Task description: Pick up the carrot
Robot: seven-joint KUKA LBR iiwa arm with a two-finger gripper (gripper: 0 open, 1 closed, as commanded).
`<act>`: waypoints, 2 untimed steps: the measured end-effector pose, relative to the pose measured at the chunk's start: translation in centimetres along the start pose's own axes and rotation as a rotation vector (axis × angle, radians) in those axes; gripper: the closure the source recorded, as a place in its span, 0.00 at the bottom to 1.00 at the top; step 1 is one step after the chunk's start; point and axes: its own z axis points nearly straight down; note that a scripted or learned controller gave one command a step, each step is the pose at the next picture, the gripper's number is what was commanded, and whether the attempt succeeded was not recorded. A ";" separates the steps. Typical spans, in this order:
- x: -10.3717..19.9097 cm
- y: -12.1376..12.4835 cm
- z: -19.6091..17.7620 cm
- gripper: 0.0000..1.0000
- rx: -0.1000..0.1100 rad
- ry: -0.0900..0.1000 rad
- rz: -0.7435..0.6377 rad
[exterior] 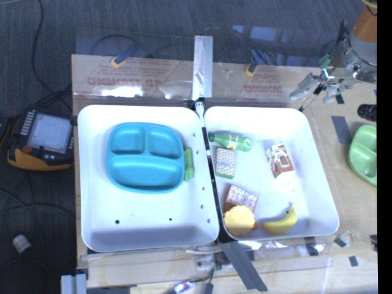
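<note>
The gripper [327, 81] hovers past the right bin's [301, 114] far corner; open or closed, I cannot tell. No clear carrot shows, so it may wrongly seize the orange-yellow fruit [239, 220] beside the banana [281, 220].

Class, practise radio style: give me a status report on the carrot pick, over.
Hand outside the right bin, off its far right corner. Cannot tell which item is the carrot. Banana, green bottle and packets lie in that bin.

blue tray [146, 157] in left bin [92, 225], banana [280, 220], green bottle [229, 141]
</note>
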 end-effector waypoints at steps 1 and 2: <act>0.1 -0.1 7.5 0.00 0.005 0.002 0.220; 0.5 0.4 12.7 0.00 -0.015 -0.004 0.275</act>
